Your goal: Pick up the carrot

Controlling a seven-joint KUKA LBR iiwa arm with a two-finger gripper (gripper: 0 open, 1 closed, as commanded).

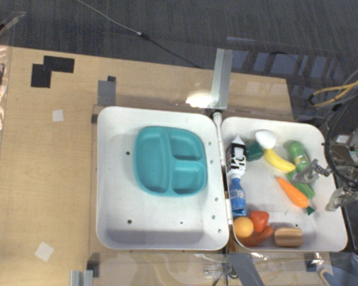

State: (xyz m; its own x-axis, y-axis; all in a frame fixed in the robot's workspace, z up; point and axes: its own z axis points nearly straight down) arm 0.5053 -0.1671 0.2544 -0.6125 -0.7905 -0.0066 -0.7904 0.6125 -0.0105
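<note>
The hand (326, 183) hangs over the right edge of the right bin (336, 239), low above the toys. Whether it is released or clenched I cannot tell; nothing shows between its parts. Just to its left the carrot (293, 192) lies flat on the bin floor, slanted, its green end toward the hand. Beyond the carrot are a banana (279, 160) and a green bottle (297, 154). The pick seems not yet done: descent, closing and lifting remain.
</note>
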